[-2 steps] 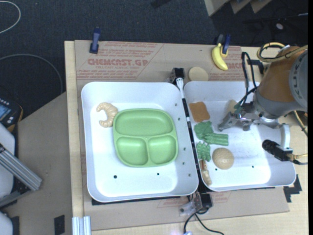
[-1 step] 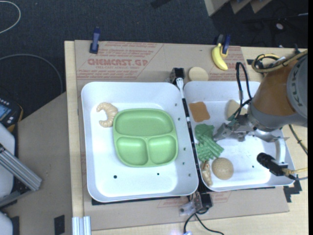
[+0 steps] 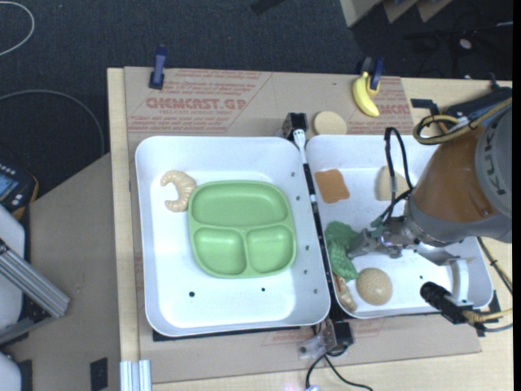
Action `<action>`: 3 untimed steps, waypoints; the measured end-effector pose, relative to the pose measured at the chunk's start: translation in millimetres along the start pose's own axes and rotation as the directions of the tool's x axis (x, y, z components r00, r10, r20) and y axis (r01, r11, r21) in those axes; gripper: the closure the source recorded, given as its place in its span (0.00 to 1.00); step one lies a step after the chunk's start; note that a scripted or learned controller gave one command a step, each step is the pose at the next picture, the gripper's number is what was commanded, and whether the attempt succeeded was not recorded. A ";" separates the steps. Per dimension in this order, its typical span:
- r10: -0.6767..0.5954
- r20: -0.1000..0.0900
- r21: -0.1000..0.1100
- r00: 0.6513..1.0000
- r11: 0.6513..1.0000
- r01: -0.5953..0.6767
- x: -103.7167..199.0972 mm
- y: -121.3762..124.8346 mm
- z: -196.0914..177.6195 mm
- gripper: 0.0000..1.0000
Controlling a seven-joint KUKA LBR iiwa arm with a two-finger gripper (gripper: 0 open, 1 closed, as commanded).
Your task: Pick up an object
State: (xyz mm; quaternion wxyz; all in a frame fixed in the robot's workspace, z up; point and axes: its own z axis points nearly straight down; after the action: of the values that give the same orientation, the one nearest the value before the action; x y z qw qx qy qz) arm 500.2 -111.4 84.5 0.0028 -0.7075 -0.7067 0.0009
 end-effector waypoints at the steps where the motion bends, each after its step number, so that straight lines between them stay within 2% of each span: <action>1: 0.002 0.003 -0.007 1.000 1.000 -0.002 -1.2 2.5 -10.4 1.00; 2: -0.001 0.000 -0.002 1.000 1.000 0.001 19.8 -22.4 -30.1 1.00; 3: -0.007 0.002 -0.011 1.000 1.000 0.007 92.0 -20.9 -103.2 1.00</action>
State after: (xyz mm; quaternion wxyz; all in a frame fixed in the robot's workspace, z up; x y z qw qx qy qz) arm 479.9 -19.6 188.1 -0.0017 -0.7051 -0.7091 -0.0021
